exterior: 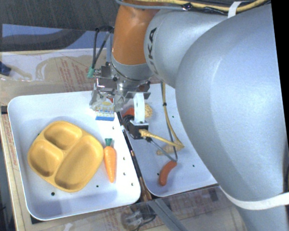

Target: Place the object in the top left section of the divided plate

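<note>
- Yellow plate (pixel 79 162) with three parts sits in the left bin (pixel 39 112), a little left of the middle; two small parts are on its far and left side; one big part is on its near right side
- An orange carrot (pixel 110 163) with a green top lies flat on the white floor of the same bin, just beside the plate's right edge; its green end points far and its thin tip points near; it is on the bin floor, outside the plate
- The gripper (pixel 104 102) hangs over the far right corner of the left bin, well apart from the carrot; I cannot tell if it is open or closed, or if it has hold of anything
- The big grey arm (pixel 226 102) with its orange band (pixel 129 35) comes in from the right and covers much of the right bin (pixel 188 177)
- A red-brown sausage (pixel 166 173) lies in the right bin, close to its near edge; a small red thing (pixel 128 112) and a pale thing (pixel 147 110) lie farther back in that bin, partly hidden by the arm; I cannot tell what they are
</note>
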### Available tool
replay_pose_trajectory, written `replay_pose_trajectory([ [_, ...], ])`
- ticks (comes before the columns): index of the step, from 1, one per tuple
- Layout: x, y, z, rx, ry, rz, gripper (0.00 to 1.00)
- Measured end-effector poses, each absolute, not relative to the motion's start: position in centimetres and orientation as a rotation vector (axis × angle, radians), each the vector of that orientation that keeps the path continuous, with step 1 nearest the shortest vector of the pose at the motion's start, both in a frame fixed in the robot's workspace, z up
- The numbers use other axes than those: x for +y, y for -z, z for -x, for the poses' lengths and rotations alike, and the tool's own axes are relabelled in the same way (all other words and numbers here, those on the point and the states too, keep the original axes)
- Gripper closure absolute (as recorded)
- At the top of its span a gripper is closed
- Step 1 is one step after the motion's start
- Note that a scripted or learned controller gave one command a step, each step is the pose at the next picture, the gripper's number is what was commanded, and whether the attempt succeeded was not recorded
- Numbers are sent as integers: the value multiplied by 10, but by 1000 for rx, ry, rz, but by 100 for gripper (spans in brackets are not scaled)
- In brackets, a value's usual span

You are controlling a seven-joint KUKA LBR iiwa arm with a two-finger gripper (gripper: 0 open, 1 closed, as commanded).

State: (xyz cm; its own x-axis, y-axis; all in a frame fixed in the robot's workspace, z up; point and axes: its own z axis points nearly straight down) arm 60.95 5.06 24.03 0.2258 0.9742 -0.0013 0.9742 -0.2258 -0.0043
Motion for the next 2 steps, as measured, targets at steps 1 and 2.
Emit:
replay_pose_trajectory([
  [1, 116, -204, -606, -2025, -8, 2397, 100],
  [2, 172, -200, -547, -2033, -9, 2393, 100],
])
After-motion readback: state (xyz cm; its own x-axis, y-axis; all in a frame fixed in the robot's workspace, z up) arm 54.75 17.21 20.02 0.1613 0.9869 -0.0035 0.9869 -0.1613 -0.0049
